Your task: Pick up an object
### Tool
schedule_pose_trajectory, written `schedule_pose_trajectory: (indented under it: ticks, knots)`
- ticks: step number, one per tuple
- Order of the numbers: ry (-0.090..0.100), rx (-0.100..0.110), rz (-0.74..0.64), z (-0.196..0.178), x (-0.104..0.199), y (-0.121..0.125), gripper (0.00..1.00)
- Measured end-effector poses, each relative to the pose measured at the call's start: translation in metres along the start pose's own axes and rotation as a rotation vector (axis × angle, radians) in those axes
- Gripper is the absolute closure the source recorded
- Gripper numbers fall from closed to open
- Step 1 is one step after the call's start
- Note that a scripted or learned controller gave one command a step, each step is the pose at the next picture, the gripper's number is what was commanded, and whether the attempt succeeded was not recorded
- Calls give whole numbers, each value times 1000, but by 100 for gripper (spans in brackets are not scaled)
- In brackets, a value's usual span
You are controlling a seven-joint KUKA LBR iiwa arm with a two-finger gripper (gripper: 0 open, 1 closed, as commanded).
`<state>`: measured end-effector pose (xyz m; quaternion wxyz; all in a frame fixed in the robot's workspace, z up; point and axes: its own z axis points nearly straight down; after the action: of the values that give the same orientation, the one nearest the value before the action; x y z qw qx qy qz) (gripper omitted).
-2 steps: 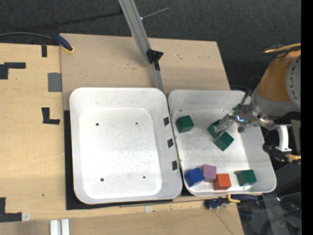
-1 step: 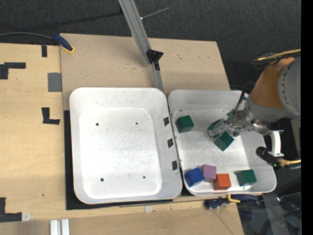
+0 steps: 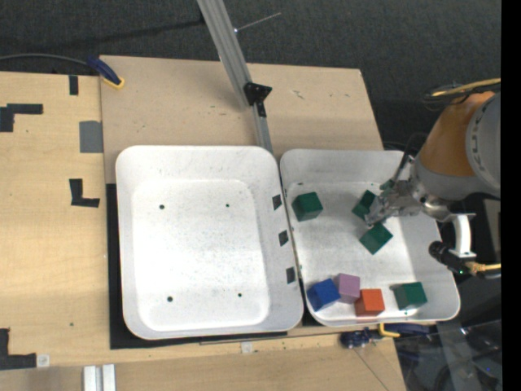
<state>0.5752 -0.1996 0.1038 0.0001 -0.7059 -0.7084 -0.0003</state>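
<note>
Nearest the camera, along the lower rim of the right bin [image 3: 423, 177], lies a row of small blocks: a blue cube [image 3: 323, 293], a lilac cube [image 3: 348, 286] touching an orange cube [image 3: 370, 301], and, a little apart to the right, a green cube [image 3: 409, 295]. All are matte, hard-edged solids. The bin itself is a shallow white tray with rounded corners and a low raised lip. Beside it, touching along the shared edge, the left bin [image 3: 130, 218] has the same form, with a speckled floor marked by four dark dots. Farther up the right bin, a dark green cube [image 3: 376, 239] sits tilted just below the hand [image 3: 381, 208]; another dark green block [image 3: 364, 204] lies at the hand's left side, and a third green cube [image 3: 307, 206] stands well apart near the left wall. Whether the hand is spread or closed, and whether it grips anything, cannot be told. Open floor remains mid-bin. Both bins rest on a pale wooden table [image 3: 49, 243], crossed at the far edge by a slanting metal rail [image 3: 228, 39].
</note>
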Motion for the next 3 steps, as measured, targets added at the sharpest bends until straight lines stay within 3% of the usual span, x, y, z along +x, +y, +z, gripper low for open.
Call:
schedule_pose_trajectory:
  ticks: [1, 3]
  knots:
    - [-2, -3, 3, -53, -3, -9, 100]
    - [-3, -5, 1, -153, 7, -3, 100]
